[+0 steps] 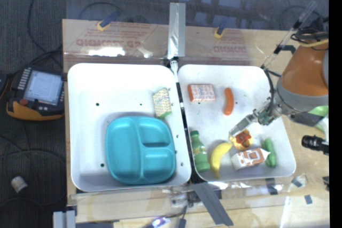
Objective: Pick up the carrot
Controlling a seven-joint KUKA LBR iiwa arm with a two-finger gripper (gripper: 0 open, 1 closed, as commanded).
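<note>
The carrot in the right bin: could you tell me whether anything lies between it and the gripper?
Nothing visible does. The carrot lies alone on bare bin floor, up and left of the gripper, which hovers by the small red and yellow item. The orange box sits farther left.

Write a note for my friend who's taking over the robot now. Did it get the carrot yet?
Not yet.
Gripper: low in the right bin, beside the small red and yellow item; I cannot tell whether it is open or shut, and nothing shows in it.
Carrot: lying on the right bin's floor near the orange box, apart from the gripper.
Done: nothing grasped.
Left: move the gripper over to the carrot, grip it, lift.
</note>
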